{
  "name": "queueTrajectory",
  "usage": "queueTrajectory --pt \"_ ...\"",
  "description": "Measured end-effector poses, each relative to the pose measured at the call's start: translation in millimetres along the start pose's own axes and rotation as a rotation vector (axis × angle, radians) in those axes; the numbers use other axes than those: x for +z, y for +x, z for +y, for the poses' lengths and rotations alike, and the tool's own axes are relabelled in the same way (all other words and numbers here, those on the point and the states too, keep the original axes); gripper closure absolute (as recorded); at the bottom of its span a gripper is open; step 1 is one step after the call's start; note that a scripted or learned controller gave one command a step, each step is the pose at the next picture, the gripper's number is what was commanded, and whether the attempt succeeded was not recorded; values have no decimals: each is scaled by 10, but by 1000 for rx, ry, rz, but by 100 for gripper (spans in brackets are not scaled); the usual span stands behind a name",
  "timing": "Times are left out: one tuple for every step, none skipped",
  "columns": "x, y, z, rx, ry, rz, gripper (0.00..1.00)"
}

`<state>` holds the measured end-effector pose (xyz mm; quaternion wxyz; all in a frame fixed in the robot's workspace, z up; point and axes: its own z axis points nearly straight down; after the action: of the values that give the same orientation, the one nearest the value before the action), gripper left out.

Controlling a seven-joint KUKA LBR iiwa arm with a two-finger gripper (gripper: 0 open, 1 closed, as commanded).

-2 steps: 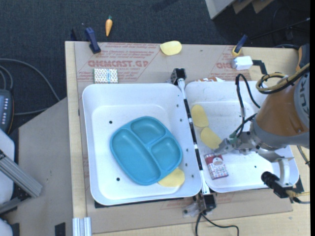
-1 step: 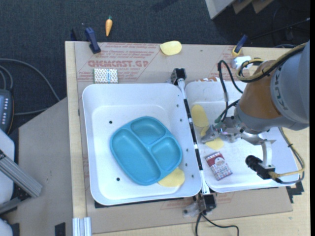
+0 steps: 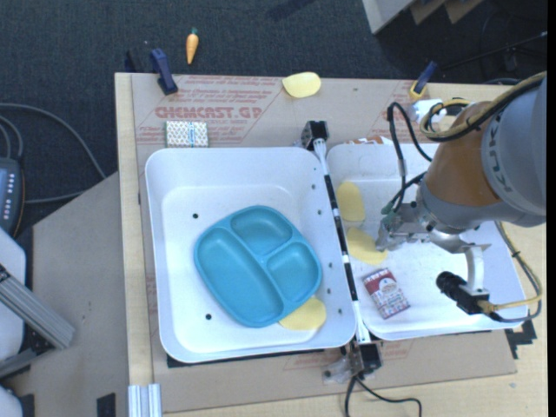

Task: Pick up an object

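I see my gripper [image 3: 388,233] low in the right bin [image 3: 452,320], just beside a yellow piece [image 3: 365,248], but I cannot tell if it grips.

This is a robotics lab or test cell rather than a home or shop. A grey industrial arm [image 3: 504,159] with loose cables reaches over a plywood table [image 3: 234,102] stencilled with a supplier's name, where two shallow white bins [image 3: 165,176] are fixed side by side with black clips [image 3: 314,132] and blue clamps [image 3: 162,70] at the edges. Dark carpet floor [image 3: 69,33] surrounds the table, with bundled cables [image 3: 43,137] and aluminium framing [image 3: 35,311] at the left.
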<state>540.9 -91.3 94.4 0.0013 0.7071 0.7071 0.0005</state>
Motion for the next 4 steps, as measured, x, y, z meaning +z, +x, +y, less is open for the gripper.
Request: queueTrajectory --pt "0 0 -1 0 0 0 0" --pt "-148 -127 873 -2 2 0 0" --pt "-474 -654 1183 0 0 -1 0" --pt "-226 4 1207 -2 4 2 0"
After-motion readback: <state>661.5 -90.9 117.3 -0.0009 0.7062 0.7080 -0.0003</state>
